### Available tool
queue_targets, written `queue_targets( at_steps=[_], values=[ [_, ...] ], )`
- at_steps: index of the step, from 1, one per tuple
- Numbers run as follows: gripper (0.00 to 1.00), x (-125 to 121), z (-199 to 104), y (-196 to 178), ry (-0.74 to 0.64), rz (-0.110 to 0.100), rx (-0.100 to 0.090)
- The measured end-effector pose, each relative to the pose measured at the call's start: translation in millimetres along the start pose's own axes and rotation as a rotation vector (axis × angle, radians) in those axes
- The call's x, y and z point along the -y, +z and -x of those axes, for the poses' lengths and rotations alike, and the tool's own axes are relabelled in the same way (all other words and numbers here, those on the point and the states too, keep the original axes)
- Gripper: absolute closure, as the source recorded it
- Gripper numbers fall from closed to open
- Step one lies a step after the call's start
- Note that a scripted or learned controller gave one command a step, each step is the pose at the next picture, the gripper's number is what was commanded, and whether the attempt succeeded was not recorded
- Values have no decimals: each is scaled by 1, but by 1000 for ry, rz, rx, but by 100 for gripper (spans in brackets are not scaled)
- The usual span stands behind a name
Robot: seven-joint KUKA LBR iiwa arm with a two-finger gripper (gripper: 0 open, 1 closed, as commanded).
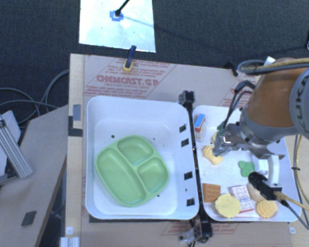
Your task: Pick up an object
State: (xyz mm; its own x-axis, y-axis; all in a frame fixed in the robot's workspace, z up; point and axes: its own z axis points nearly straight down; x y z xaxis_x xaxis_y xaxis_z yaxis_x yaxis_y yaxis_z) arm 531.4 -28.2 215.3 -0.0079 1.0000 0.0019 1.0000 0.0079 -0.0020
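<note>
- Gripper (222,142): low in right bin (286,149), above yellow toy (212,155); finger state cannot be told.
- Left bin (139,111): green tray (132,169).
- Right bin, near edge: waffle (211,192), yellow disc (227,206).

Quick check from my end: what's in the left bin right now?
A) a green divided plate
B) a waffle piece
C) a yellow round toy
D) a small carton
A: the green divided plate lies alone in the left bin, while the small food toys sit in the right bin.
</note>
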Motion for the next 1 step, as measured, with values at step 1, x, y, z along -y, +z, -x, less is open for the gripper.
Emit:
queue_targets(
  at_steps=[1],
  values=[
    [100, 1, 6, -2, 6, 3, 1]
  ],
)
